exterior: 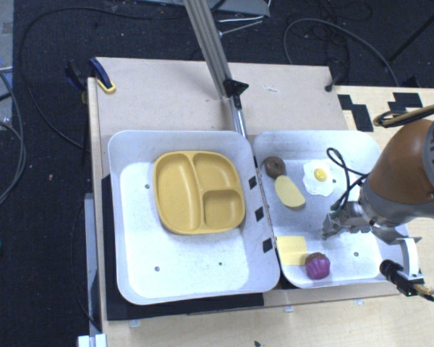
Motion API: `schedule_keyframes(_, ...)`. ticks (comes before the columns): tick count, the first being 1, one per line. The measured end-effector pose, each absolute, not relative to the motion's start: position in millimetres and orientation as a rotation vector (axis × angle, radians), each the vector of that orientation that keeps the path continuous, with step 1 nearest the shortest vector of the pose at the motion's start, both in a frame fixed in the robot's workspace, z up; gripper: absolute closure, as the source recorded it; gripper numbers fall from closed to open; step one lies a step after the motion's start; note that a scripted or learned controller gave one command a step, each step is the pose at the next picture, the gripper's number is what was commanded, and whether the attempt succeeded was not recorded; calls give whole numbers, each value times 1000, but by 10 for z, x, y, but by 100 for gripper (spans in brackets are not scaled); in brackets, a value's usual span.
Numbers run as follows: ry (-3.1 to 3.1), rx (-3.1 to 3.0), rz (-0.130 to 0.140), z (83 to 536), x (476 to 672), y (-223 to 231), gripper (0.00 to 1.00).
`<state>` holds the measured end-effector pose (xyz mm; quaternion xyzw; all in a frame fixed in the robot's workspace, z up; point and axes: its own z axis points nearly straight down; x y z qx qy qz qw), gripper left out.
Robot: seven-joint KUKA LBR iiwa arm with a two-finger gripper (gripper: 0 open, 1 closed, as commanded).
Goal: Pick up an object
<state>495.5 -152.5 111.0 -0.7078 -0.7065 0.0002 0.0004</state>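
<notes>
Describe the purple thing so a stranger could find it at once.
Look in the right bin, at the corner nearest the camera. The purple ball lies there beside a yellow block. It is the one purple, round thing among yellow and brown neighbours.

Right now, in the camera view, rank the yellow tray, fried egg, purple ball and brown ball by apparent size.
1. Yellow tray, by far the largest.
2. Fried egg.
3. Purple ball.
4. Brown ball, near the purple ball in size, so that order is unsure.

White bins (181,280) look matt, speckled plastic — the yellow tray (199,191) smooth, faintly glossy plastic.
</notes>
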Motion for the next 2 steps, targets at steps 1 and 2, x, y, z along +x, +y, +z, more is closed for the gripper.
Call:
schedule_keyframes(1, -2227, -2222, -3, 1738, 4955, -1554, 100)
schedule_keyframes(2, -2228, -2222, -4, 2259, 4970, -1556, 100)
